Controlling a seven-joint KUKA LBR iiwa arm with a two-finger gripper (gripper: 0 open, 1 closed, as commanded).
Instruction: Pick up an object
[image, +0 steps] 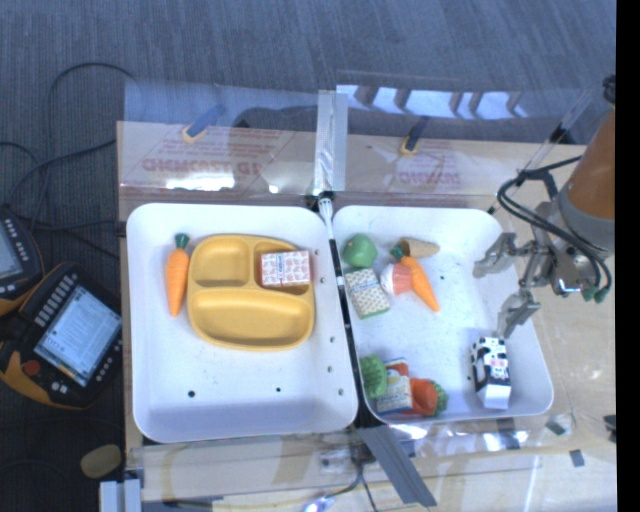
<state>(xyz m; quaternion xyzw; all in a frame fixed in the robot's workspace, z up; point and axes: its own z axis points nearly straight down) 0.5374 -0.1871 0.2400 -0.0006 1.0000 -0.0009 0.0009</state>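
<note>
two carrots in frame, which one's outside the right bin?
The carrot in the left bin, lying beside the yellow tray's left edge. The other carrot lies in the right bin.

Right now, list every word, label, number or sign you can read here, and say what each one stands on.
Nothing here reads clearly.
Red lettering on the cardboard behind the bins: mirrored and too blurred to read.
Pendant screen at the left: too small to read.
Printed box on the yellow tray: pattern only, no legible text.
Black-and-white carton below the gripper: no legible text.
</note>
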